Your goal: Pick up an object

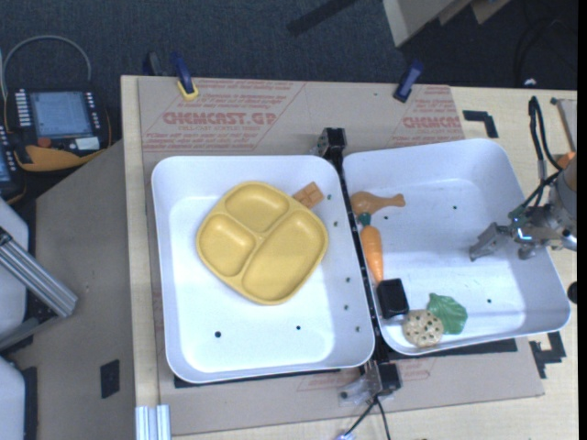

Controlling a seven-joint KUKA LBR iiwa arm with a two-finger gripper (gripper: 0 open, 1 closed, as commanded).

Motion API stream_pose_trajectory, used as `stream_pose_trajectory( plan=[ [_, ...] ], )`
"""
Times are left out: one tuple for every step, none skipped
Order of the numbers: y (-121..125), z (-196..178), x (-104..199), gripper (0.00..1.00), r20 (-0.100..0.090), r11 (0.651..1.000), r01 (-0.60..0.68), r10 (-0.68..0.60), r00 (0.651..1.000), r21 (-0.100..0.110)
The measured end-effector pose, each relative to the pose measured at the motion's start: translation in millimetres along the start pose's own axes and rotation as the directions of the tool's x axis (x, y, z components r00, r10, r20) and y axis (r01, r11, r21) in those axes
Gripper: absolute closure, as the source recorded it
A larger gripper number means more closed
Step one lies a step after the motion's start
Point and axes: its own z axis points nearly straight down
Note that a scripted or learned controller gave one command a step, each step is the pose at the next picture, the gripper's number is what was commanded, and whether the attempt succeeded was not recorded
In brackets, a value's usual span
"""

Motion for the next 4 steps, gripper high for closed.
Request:
stream_pose_trajectory(
  plan=[
    [-4, 49, 9, 0.0, -0.001, 1.0, 0.0, 0.0, 1.0, 0.002],
    [-3, 76, 8, 0.0, 0.001, 1.0, -0.001, 0.001, 1.0, -0.003],
    [2, 61, 10, 1.0, -0.001, 1.0, 0.001, -0.001, 1.0, -0.017],
    [-7, 4, 11, 1.0, 0.004, 1.0, 0.001, -0.001, 1.0, -0.006]
  ],
)
